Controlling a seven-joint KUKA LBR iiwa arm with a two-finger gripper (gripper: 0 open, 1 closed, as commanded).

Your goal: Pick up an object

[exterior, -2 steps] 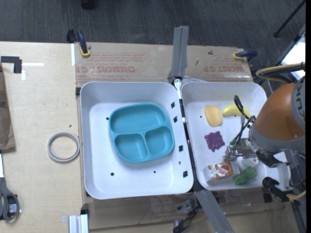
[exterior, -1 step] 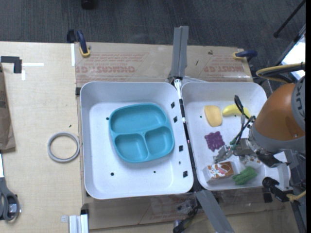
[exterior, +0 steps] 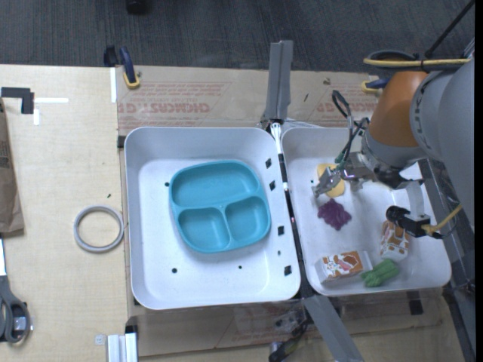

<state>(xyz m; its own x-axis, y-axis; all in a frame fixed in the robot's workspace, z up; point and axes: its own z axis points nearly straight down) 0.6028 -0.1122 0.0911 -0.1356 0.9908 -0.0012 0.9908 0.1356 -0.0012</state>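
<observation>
Two white bins sit side by side on the bench (exterior: 53, 164). Left bin (exterior: 151, 262) holds a blue divided plate (exterior: 219, 206) with three compartments, lying flat near the middle. Right bin (exterior: 430, 266) holds the loose items: a yellow piece (exterior: 334, 183) at the upper left, a purple lump (exterior: 334, 215) just below it, a small printed carton (exterior: 344, 266) near the front wall, a green item (exterior: 380, 273) just beside the carton on its right, and a red-and-white packet (exterior: 394, 241) near the right side.

Arm (exterior: 434, 115) reaches in from the right, orange band above the wrist. Pincer (exterior: 330, 182) is low over the upper left part of the right bin, tips at the yellow piece and just above the purple lump. Cannot tell how far the pincer is open, nor whether anything sits between its tips.

On the bench left of the bins: a grey ring (exterior: 99, 228), and scissors (exterior: 13, 315) at the lower left edge.
</observation>
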